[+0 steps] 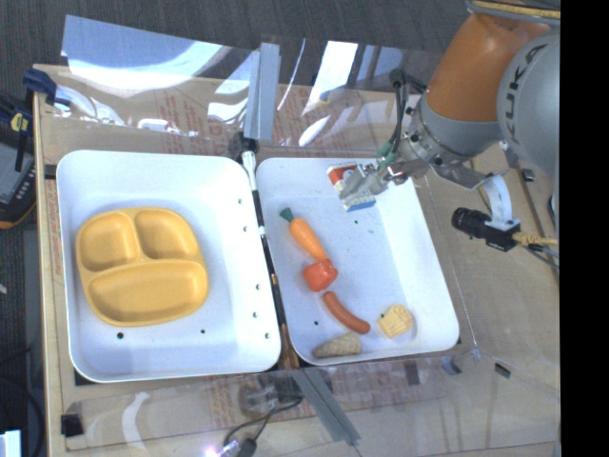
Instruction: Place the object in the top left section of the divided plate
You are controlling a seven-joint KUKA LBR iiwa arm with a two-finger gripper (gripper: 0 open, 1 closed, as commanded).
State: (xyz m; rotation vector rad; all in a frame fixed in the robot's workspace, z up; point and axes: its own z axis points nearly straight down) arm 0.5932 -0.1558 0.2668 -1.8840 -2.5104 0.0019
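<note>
The yellow divided plate [141,264] lies in the left bin [67,184], left of centre in the frame. The right bin [433,255] holds a carrot [305,236], a red pepper piece [321,275], a sausage [344,313], a corn piece [396,322] and a pale bread piece [337,347] near its lower edge. The end effector [360,187] hovers over that bin's upper part, above the carrot; whether it is open or closed I cannot tell

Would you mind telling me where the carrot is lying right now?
The carrot lies in the right bin, near its left wall, just above the red piece and below-left of the gripper.
</note>
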